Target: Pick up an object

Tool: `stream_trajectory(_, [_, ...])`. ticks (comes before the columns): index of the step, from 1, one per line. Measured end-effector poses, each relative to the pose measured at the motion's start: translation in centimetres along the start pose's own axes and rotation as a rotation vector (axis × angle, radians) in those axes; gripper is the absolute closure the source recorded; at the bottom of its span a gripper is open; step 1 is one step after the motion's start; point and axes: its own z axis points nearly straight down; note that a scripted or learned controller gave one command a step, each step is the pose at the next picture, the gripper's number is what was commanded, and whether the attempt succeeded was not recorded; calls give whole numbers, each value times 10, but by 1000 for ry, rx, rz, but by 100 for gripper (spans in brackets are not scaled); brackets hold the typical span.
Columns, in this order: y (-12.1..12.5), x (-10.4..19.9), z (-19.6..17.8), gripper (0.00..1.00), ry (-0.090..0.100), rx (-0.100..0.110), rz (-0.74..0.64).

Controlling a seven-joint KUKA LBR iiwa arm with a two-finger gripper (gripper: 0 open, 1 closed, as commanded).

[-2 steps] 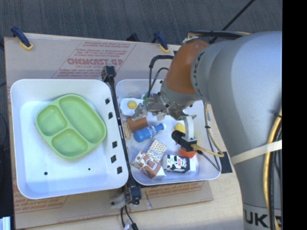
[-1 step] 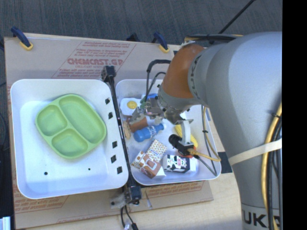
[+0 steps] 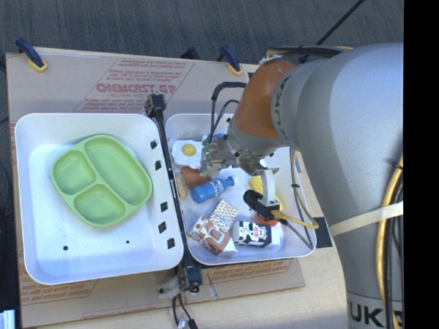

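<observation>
**Operator:** Where is my gripper, and how does it stand?

**Describer:** Your gripper (image 3: 215,156) sits low in the right bin (image 3: 302,249), close to that bin's far edge. The grey arm (image 3: 343,115) reaches in over the bin's right edge. The tip is crowded and partly covered by the wrist, so you cannot tell whether it is spread or pressed together.

**Operator:** What lies nearest to it?

**Describer:** A fried-egg toy (image 3: 186,151) lies just beside the gripper, by the bin's far left corner. A blue bottle (image 3: 211,189) lies on its side just nearside of the gripper, around the middle of the bin. A small brown piece (image 3: 191,177) touches the bottle's left end, near the left wall. A yellow item (image 3: 257,183) shows toward the right wall, partly covered by the robot.

**Operator:** And farther out?

**Describer:** A patterned packet (image 3: 215,229) rests by the near left corner. A black-and-white carton (image 3: 258,234) lies beside it along the near edge. In the left bin (image 3: 41,252), well apart from the gripper, a green divided plate (image 3: 101,178) lies flat around the middle.
</observation>
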Motion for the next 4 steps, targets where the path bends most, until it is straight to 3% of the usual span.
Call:
stream_trajectory(1, [0, 0, 0, 0, -1, 0, -1])
stream_trajectory(2, [-4, 2, 10, 0, 0, -1, 5])
stream_trajectory(3, [-4, 2, 0, 100, 0, -1, 2])
stream_trajectory(4, [-4, 2, 0, 0, 0, 0, 1])
